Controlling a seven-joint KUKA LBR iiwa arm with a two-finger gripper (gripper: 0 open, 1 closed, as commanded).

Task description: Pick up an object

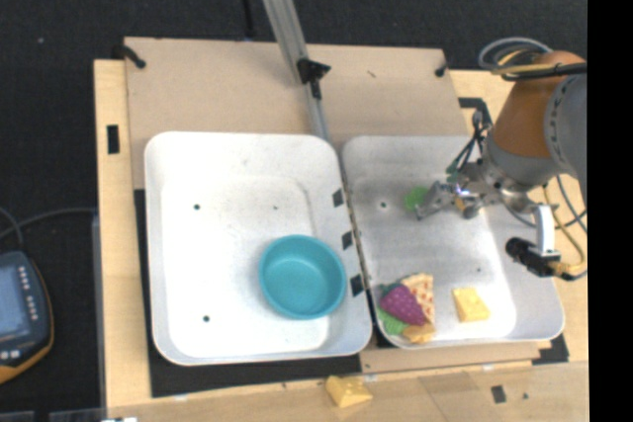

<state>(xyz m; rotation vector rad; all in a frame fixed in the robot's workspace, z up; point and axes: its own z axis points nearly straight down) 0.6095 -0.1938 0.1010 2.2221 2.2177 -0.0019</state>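
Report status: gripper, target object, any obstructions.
Gripper low in right bin, at small green object; grasp unconfirmed. Purple and yellow toys and yellow block near front wall, apart from it. Teal bowl in left bin.

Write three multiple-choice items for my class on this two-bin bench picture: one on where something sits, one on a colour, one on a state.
1. Where is the bowl?
A. In the left bin
B. In the right bin
C. On the bench outside the bins

2. What colour is the small object right beside the end effector?
A. Red
B. Green
C. Black

3. How does the bowl stand?
A. Upside down
B. On its side
C. Upright, opening upward

Answers:
1. A, as it rests on the floor of the left bin, near the lower right corner.
2. B, as the object at the fingertips in the right bin is plainly green.
3. C, as its hollow inside faces the camera.
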